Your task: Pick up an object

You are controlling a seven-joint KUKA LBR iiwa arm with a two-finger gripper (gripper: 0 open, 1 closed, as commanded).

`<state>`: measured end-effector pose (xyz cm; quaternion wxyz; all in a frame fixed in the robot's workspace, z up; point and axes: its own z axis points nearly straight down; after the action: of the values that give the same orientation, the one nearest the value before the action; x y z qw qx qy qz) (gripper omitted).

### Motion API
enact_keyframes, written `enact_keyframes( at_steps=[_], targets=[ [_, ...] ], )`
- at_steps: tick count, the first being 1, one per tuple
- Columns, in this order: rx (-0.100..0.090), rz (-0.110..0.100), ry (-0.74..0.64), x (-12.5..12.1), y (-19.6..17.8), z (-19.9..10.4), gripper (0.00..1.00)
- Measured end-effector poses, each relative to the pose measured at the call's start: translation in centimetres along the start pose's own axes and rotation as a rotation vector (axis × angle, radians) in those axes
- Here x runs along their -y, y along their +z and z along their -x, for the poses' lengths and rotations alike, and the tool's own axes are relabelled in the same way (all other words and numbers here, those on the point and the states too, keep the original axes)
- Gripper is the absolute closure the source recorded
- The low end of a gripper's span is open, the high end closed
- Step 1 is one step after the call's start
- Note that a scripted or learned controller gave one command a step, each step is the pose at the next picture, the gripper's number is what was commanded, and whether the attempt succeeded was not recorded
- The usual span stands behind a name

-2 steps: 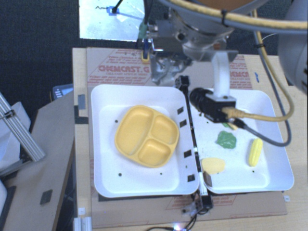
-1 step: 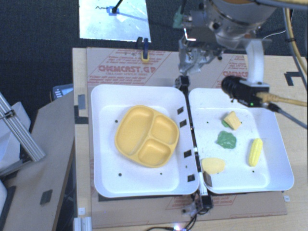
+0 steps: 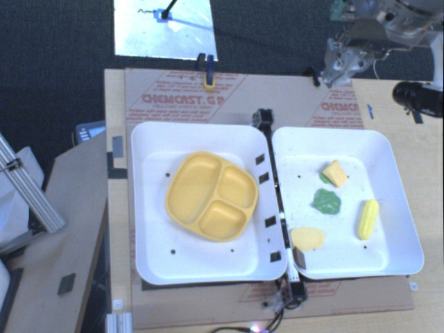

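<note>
Small yellow corn cob (image 3: 368,218), slightly tilted

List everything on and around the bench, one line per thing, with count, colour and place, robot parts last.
bins: 2, white, side by side on the bench
divided plate: 1, yellow, three compartments, in the left bin
cheese-like wedge: 1, pale yellow, upper part of the right bin
leafy piece: 1, green, middle of the right bin
corn cob: 1, yellow, right side of the right bin
flat oval piece: 1, pale yellow, lower left of the right bin
board: 1, brown with red print, under both bins
arm: 1, grey, upper right
claw: 1, grey, above the bench beyond the right bin, nothing seen in it
</note>
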<state>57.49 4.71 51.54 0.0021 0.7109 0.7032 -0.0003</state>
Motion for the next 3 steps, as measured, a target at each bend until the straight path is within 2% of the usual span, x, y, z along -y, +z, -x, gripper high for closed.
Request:
enact_keyframes(
  at_steps=[1, 2, 3],
  targets=[
    [-0.003, -0.020, -0.021, 9.4, 14.4, -6.5, 1.00],
    [-0.008, 0.012, -0.018, 5.9, 3.5, -9.8, 1.00],
    [-0.009, 0.007, -0.024, 3.2, -2.4, -19.3, 1.00]
  ],
)
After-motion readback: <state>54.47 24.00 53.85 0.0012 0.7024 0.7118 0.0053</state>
